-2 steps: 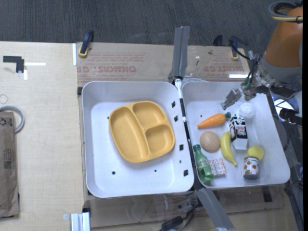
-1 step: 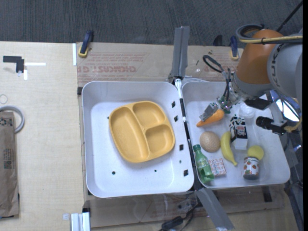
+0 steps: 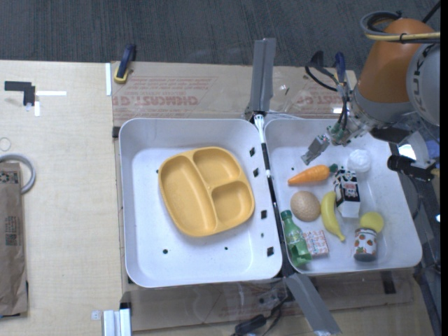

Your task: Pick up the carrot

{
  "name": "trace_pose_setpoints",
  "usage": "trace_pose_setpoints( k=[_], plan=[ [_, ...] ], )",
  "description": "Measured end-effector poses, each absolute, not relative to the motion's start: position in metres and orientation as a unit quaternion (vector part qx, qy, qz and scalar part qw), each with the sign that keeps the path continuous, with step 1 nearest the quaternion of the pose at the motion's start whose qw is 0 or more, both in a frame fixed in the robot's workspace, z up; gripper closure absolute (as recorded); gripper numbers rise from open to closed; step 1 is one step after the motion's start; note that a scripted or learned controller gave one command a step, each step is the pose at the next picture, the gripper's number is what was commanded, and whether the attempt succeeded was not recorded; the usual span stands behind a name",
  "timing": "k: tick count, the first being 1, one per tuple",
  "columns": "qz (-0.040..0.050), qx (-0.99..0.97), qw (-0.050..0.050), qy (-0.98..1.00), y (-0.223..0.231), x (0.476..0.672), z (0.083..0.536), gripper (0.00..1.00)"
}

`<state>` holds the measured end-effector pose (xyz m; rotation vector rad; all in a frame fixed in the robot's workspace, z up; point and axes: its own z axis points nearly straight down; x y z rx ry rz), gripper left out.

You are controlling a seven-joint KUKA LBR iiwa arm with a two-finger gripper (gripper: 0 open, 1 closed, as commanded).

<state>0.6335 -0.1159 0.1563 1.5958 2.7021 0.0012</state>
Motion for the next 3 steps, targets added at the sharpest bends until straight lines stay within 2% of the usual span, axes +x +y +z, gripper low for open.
trace_pose_setpoints(
  k=[1, 2, 3],
  plan=[
    [-0.0001, 0.474, 0.000, 0.881, -0.110, 0.605, 0.091, 0.00],
    [0.0001, 0.452, 0.001, 0.892, -0.072, 0.559, 0.192, 0.00],
    [-0.0004, 0.383, -0.001, 0.924, -0.107, 0.590, 0.102, 0.00]
  ],
)
